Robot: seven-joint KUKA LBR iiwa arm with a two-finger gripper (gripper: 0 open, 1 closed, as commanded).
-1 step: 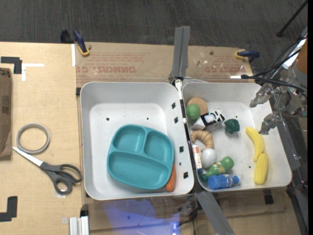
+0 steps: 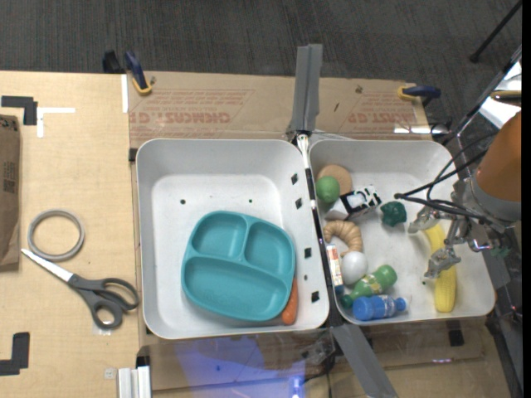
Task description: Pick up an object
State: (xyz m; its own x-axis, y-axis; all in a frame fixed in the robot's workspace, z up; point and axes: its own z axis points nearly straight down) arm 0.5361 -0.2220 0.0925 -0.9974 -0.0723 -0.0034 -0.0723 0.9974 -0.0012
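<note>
**Desk:** Claw (image 2: 440, 247) position, please?

**Photographer:** Metal fingers (image 2: 441, 259) hang over the right bin (image 2: 415, 152), near its right wall, pointing down at a yellow banana-shaped toy (image 2: 444, 284) lying lengthwise along that wall. The fingers look slightly spread, with nothing pinched between them; whether they touch the toy, I cannot tell.

**Desk:** What else is in that bin?

**Photographer:** A dark green round toy (image 2: 393, 214) just left of the claw, a black-and-white toy (image 2: 362, 200) beside it, and a green ball (image 2: 328, 189) against a tan one near the divider. Lower down sit a beige ring (image 2: 347, 232), a white egg (image 2: 353, 265), a green bottle-like toy (image 2: 375, 279) and a blue bottle (image 2: 377, 307) at the front edge.

**Desk:** And the left bin (image 2: 166, 172)?

**Photographer:** A teal divided plate (image 2: 241, 265) in its front half, an orange carrot (image 2: 289, 303) tucked against the plate's right rim.

**Desk:** Anything on the bench (image 2: 66, 164) itself?

**Photographer:** Grey-handled scissors (image 2: 87, 288) and a tape roll (image 2: 56, 233), near the left edge.
</note>
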